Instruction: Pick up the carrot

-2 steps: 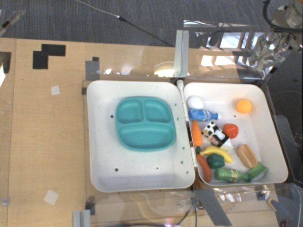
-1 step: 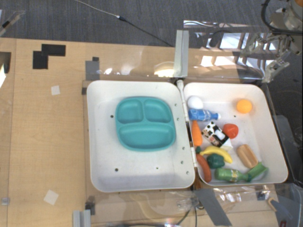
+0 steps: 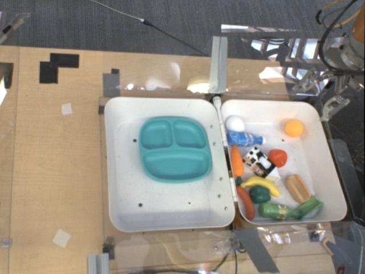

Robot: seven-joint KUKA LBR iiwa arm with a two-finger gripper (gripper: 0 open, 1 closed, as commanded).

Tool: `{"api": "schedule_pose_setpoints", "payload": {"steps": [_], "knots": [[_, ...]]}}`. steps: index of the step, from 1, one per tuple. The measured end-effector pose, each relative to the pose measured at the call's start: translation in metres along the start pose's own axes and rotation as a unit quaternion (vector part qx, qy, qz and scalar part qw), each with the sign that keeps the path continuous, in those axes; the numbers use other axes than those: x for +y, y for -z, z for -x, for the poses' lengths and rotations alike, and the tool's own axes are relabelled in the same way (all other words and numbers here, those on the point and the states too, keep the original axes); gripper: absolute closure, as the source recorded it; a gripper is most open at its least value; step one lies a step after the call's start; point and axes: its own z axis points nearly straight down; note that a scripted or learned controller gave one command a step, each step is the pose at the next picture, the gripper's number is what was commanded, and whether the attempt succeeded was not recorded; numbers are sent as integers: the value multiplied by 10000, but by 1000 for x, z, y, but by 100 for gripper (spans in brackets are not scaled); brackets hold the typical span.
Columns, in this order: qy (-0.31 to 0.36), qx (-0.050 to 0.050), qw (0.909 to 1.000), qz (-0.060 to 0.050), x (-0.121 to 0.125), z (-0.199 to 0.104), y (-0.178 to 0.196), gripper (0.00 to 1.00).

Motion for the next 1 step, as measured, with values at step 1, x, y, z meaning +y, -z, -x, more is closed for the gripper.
{"api": "schedule_pose_setpoints", "payload": {"steps": [1], "knots": [[1266,-20,9919,-28,8,-17,-8,0]]}}
